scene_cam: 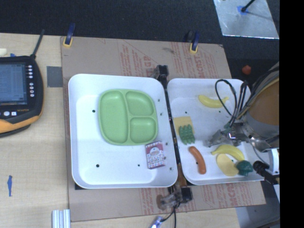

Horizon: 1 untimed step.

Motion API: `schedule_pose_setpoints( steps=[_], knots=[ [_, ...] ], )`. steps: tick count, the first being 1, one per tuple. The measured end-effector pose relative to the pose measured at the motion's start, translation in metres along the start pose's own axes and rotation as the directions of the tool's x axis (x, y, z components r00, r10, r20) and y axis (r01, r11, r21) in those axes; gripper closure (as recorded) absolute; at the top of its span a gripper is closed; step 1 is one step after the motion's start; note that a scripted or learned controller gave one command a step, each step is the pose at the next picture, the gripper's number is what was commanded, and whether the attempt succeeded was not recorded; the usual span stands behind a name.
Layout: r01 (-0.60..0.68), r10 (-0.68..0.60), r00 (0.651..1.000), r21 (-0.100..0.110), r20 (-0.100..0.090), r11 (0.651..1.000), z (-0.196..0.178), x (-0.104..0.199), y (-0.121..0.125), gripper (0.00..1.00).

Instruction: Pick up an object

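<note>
One target sits closest to your grey metal gripper (219,137), its jaw state I cannot tell: the curved yellow plastic banana (228,150) just below-right of it, long axis running left-right across the right-hand white bin (190,87).

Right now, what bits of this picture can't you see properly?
- The gripper in the right bin: too small and dark to tell open or shut.
- The arm: cut off by the right edge.
- The yellow piece and the teal thing: touching, too blurry to name.
- The small packet beside the green plate: label too tiny to read.
- The black cables: cross over one banana.
</note>
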<state>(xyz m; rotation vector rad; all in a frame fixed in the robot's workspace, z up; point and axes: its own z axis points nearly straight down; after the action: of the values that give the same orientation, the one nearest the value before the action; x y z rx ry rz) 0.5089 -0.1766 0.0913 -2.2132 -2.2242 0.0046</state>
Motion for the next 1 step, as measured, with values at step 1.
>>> schedule_pose_setpoints(
  steps=[1],
  knots=[
    [-0.002, 0.002, 1.000, -0.004, 0.002, 1.000, -0.1412, -0.0307, 0.0197, 0.00]
  ],
)
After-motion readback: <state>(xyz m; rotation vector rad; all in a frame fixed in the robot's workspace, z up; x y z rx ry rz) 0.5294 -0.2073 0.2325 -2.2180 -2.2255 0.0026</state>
